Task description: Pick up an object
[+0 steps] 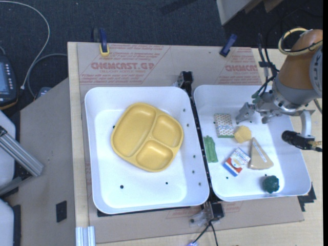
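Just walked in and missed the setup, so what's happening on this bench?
A grey arm with an orange band reaches in over the right white bin, its tool above the small items there: a yellow round lump, a tan wedge, a green stick and a dark green ball. A yellow divided plate sits in the left white bin.

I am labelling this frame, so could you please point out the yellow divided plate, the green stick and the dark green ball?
yellow divided plate (147,136), camera view, centre where its dividers meet.
green stick (210,149), camera view, middle of its length.
dark green ball (270,183), camera view, top surface.
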`<state>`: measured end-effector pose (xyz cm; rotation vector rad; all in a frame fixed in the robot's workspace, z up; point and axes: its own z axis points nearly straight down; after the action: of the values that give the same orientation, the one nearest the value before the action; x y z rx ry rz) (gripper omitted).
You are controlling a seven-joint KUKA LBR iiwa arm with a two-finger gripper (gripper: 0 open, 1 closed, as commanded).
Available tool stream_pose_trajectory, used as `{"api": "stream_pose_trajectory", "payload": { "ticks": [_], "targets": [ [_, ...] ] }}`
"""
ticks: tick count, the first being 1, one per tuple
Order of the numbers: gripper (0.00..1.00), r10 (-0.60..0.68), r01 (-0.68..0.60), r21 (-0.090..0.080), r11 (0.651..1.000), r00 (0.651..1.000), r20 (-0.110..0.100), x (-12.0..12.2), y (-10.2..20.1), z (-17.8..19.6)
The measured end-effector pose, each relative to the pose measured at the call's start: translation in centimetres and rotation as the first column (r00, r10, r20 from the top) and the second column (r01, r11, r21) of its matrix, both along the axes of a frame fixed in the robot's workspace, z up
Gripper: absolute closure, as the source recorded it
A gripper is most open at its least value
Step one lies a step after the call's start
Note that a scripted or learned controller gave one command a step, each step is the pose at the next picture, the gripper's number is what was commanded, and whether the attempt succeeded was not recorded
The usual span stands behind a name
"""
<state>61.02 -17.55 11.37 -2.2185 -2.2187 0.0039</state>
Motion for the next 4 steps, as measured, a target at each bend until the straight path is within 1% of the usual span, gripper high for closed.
{"api": "stream_pose_trajectory", "payload": {
  "ticks": [1, 2, 3, 4],
  "targets": [
    [1.00, 0.000, 0.000, -0.002, 1.000, 1.000, 0.006, 0.1, 0.0, 1.4],
    [1.00, 0.001, -0.001, -0.003, 1.000, 1.000, 0.011, 0.8, 0.0, 7.6],
    [1.00, 0.001, -0.001, -0.003, 1.000, 1.000, 0.011, 0.9, 0.0, 12.1],
    [1.00, 0.005, -0.005, 0.001, 1.000, 1.000, 0.003, -0.7, 5.7, 12.8]
  ]
}}
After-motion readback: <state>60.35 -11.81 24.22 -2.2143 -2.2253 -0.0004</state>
